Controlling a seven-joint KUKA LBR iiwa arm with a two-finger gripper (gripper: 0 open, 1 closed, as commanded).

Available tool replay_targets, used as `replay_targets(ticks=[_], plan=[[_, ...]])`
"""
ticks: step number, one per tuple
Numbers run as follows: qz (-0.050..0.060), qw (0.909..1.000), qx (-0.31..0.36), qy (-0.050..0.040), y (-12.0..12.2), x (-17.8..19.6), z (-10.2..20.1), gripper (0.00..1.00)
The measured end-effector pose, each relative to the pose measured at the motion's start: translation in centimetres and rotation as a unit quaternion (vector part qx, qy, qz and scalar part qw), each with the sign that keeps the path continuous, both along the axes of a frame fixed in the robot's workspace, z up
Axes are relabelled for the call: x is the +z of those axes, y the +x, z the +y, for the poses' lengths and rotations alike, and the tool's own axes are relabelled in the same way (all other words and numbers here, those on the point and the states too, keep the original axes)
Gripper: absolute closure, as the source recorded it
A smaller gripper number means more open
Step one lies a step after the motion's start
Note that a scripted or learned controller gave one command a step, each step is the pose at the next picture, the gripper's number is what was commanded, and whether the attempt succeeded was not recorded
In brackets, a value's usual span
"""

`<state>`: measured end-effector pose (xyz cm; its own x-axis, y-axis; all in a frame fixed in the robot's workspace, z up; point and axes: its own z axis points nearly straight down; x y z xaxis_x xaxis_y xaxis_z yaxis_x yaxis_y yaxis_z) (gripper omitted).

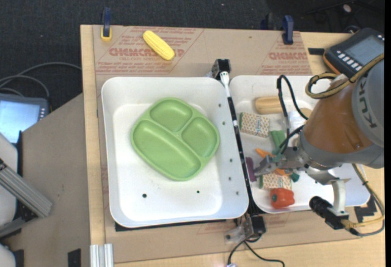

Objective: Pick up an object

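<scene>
The right bin (247, 85) holds several small items. Among them are a tan cylinder (267, 104), a patterned block (255, 124), a green piece (277, 137), an orange carrot-like piece (263, 153), a purple stick (249, 169) and a red vegetable (281, 198). My gripper (276, 164) reaches in from the right and sits low over the front middle of this bin. It is just above the red vegetable and next to the orange piece. The arm's orange band and grey wrist hide the bin's right part.
The left bin (116, 156) carries a green divided plate (175, 138). A yellow corn cob (158, 44) lies on the bench behind the left bin. A handheld control pad (357, 55) rests at the far right. Cables trail along the bench's front right.
</scene>
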<state>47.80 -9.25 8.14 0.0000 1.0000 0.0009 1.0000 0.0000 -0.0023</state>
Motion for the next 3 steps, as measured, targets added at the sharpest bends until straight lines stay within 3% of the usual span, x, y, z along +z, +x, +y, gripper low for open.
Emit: replay_targets(ticks=[1, 2, 3], plan=[[-0.004, 1.0000, 0.001, -0.0015, 4.5, 0.3, -0.5, 0.00], [-0.003, 1.0000, -0.001, -0.0017, 4.3, 1.3, -0.5, 1.00], [-0.006, 1.0000, 0.004, 0.0011, 3.3, 10.8, 6.8, 1.00]])
